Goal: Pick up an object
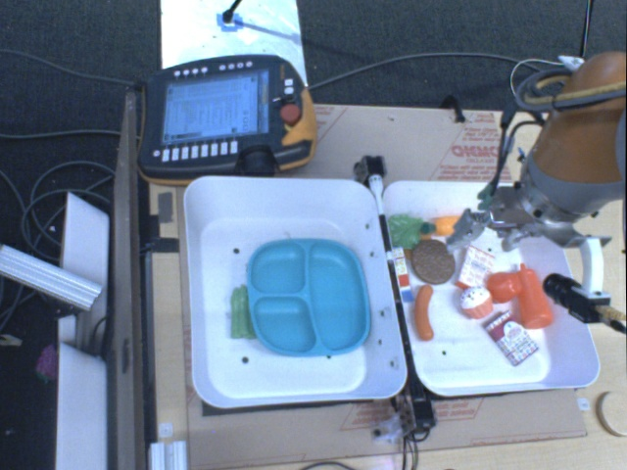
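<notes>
From the camera above the bench, the pick looks barely begun. The gripper (490, 221) hangs over the far part of the right bin (578, 360), and I see nothing between its fingers; they look parted, though the angle makes that hard to swear to. So, as I judge it, the reach is done and the closing and lifting are all left.

The choices lie just beneath and near of it: a brown round patty (432, 260), a green toy (405, 230) at the far left of that bin, a small orange piece (446, 226), a sausage (423, 311), a white carton (477, 263), an orange bottle (529, 295) and a red packet (512, 339) (quite a crowd, several touching). That packing is the snag: closing on one may nudge its neighbours.

The left bin (211, 262) holds a blue divided plate (309, 295) with a green strip (240, 313) beside it. A teach pendant (225, 116) sits beyond, well clear.
</notes>
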{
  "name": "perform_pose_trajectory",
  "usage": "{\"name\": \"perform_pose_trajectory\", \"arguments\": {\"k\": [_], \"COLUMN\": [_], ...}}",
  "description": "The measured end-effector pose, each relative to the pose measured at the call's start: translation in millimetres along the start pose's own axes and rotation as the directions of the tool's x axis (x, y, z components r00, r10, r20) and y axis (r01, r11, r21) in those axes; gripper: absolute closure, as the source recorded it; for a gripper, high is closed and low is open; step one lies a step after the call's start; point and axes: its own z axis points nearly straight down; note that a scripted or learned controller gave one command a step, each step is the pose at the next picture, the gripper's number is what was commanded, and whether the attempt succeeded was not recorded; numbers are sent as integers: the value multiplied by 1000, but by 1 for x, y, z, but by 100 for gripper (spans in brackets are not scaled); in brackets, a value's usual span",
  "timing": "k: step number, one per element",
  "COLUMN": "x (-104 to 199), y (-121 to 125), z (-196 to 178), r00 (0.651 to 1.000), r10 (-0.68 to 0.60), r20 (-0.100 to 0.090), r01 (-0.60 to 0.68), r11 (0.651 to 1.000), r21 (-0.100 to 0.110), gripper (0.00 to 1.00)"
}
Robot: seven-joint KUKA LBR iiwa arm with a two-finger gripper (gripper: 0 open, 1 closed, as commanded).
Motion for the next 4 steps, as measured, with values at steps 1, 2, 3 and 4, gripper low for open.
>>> {"name": "perform_pose_trajectory", "arguments": {"k": [1,2,3,4], "x": [-14,-18,-21,-21], "y": [23,4,5,5], "z": [126,150,139,139], "r00": [1000,1000,1000,1000], "r10": [3,0,1,1], "r20": [0,4,10,10], "r01": [-3,0,-1,-1], "r11": [1000,1000,1000,1000], "r21": [4,-19,-23,-23], "gripper": [0,0,100,0]}}
